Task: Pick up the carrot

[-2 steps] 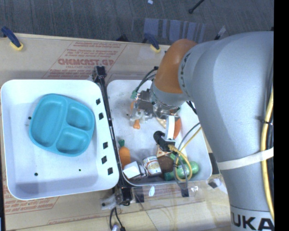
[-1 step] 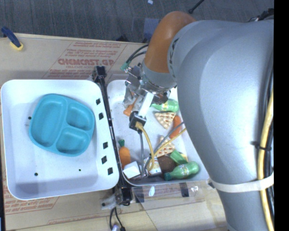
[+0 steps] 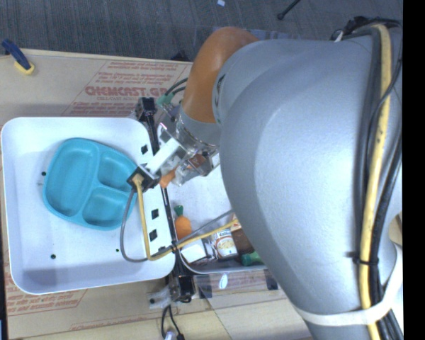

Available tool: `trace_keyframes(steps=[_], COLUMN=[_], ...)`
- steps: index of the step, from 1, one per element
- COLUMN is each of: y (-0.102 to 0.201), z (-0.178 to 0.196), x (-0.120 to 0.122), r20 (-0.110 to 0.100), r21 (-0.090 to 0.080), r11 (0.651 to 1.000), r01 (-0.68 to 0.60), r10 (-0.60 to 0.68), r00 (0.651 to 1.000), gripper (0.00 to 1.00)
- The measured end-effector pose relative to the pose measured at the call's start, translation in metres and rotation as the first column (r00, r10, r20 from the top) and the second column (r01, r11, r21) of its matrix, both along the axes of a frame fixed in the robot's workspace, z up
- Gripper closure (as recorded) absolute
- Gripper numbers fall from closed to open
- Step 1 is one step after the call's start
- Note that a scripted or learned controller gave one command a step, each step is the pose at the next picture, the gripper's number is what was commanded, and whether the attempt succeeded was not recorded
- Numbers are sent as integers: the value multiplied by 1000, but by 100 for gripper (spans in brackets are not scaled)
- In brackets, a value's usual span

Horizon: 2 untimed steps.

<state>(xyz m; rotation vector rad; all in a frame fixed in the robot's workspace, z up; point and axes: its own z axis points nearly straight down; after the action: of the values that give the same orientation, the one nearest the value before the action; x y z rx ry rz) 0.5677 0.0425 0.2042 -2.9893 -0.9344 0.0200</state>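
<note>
While claw (image 3: 171,170) hovers, carrot (image 3: 183,227) lies just below, apart

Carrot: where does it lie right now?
The small orange carrot lies in the right-hand white bin, close to the divider, just left of a small labelled bottle and below the gripper.

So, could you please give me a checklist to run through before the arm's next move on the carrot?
1. Carrot located: ok, the carrot lies in the right bin, near the wall shared with the other bin.
2. Carrot lifted: not ok, it rests on the bin floor.
3. Space around it: not ok, a jar lies close beside it.
4. Blue plate out of the way: ok, it sits in the left bin.
5. View of the right bin: not ok, the arm covers most of it.
</note>
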Motion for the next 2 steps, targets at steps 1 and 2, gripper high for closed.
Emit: trace_keyframes(steps=[1, 2], y=[-66, -108], z=[169, 55], x=[-22, -46], r20=[13, 1], r21=[-4, -3], r11=[971, 999], r01=[241, -33], r10=[-241, 33], r00=[971, 999], gripper=[100, 100])
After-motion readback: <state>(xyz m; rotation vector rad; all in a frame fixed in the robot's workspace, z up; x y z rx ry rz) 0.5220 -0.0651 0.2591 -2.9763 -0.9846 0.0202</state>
